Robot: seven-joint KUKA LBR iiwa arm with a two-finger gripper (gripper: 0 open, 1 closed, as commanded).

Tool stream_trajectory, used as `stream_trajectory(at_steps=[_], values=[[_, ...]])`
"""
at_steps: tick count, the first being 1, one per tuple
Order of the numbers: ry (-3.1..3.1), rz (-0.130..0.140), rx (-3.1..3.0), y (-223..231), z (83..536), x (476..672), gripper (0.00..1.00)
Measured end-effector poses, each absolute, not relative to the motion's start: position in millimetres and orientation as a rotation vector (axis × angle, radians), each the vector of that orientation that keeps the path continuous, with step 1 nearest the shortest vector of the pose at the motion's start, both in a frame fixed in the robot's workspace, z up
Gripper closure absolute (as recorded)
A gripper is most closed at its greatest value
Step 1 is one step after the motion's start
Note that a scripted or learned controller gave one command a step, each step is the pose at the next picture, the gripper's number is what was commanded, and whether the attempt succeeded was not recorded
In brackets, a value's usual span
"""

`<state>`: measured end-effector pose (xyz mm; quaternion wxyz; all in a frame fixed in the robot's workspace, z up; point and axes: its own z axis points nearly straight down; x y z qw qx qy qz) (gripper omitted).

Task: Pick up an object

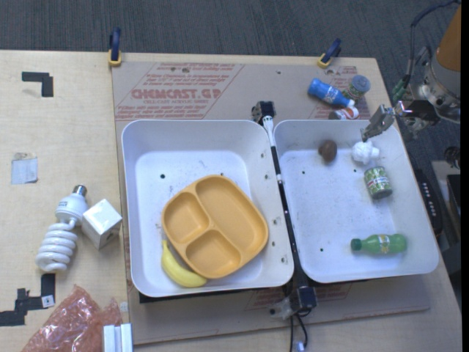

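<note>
The gripper (379, 122) hangs at the upper right rim of the right bin (322, 259), its metal fingers angled down and to the left; whether they are open or shut cannot be told, and nothing is seen between them. Just below its tip, inside the bin's upper right corner, sits a small white lumpy object (364, 152) with no clear long axis. Left of it, near but apart, is a small brown rounded object (327, 149). Below the white object lies a small green-labelled can (378, 182), on its side with its long axis running nearly up and down the frame. Lower still, near the bin's lower right, a green bottle (379, 244) lies on its side, long axis almost level across the frame, its cap end pointing left.

The left bin (143, 196) holds an orange divided plate (214, 226) tilted in the frame, resting over a yellow banana (178, 270) whose curve shows at the plate's lower left edge.

Above the right bin, on the brown board (183, 90), lie a blue bottle (327, 92) and a small round jar (358, 86). At the frame's left, on the pale bench, lie a spiral light bulb (60, 233) and a white cube (102, 222), touching or nearly so; a red mesh bag (69, 325) sits at the lower left.
</note>
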<state>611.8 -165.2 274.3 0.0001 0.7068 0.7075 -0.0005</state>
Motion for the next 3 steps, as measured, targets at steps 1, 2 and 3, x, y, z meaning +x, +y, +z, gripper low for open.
stream_trajectory(at_steps=[1,2,3], values=[[2.222,-0.001,2.219,-205.1,108.3,659.0,0.00],[2.230,-0.010,2.220,-205.2,117.8,658.0,1.00],[2.223,-0.001,2.218,-172.2,215.7,638.4,1.00]])
